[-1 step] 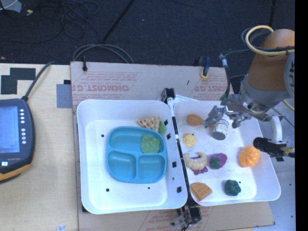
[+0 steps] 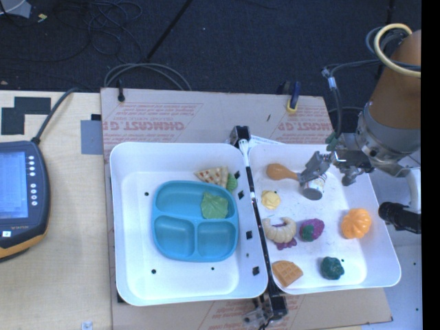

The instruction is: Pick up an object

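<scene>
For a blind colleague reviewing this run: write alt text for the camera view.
The grey arm's gripper hovers over the right white bin, beside a toy drumstick, with an orange pumpkin, shrimp and other toy foods scattered below. The left bin holds a blue divided plate carrying a green leaf.

Left shallow white bin (image 2: 130, 253): holds a blue three-compartment plastic tray (image 2: 194, 221), with a green leafy toy piece (image 2: 214, 205) in the tray's upper right compartment. A tan waffle-patterned toy wedge (image 2: 213, 177) lies behind the tray.

Right shallow white bin (image 2: 381, 270): a brown toy drumstick (image 2: 282, 172) at rear left, a small yellow toy piece (image 2: 271, 199) before it, an orange toy pumpkin (image 2: 356, 223) at right, a dark green toy lump (image 2: 332, 267) at front.
</scene>
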Controlling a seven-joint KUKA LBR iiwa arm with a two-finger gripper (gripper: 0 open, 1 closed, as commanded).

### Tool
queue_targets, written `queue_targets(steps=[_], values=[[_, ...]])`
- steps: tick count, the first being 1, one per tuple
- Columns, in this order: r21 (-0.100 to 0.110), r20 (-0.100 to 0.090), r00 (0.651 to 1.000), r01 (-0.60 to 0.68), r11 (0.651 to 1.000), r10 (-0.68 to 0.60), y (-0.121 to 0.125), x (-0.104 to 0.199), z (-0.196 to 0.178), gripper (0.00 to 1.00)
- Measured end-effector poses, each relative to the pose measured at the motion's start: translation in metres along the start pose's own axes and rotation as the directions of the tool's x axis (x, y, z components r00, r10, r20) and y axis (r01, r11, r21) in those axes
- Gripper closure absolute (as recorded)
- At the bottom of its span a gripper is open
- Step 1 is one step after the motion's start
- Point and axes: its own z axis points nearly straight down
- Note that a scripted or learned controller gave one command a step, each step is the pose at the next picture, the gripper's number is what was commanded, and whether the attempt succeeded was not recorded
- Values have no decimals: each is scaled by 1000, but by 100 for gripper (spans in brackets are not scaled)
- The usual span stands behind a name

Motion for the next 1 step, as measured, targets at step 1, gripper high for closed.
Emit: queue_targets(steps=[1], values=[[6,1,1000,-2,1000,2,2,-2,-5,100]])
